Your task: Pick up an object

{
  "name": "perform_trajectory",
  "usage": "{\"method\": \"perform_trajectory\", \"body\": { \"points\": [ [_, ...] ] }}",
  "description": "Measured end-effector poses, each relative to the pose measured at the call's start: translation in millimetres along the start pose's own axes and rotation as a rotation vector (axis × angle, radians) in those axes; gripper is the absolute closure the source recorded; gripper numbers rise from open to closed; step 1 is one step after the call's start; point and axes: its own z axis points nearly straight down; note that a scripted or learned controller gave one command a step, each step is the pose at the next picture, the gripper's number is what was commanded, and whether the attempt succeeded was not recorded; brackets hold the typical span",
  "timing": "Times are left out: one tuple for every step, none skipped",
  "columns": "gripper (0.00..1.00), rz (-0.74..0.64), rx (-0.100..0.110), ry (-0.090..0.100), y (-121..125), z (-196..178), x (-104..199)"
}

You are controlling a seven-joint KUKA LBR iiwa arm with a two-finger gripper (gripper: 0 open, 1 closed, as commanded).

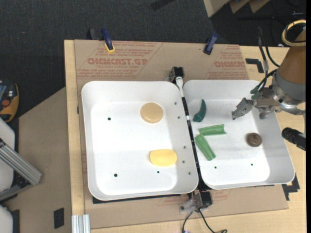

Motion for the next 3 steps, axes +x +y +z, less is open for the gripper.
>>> {"method": "perform_trajectory", "body": {
  "points": [
    [0.0, 0.001, -0.009, -0.005, 37, -56, -48],
    [1.0, 0.0, -0.006, -0.004, 36, -64, -46],
    [1.0, 0.002, -0.012, -0.005, -28, -199, -47]
  ]
}}
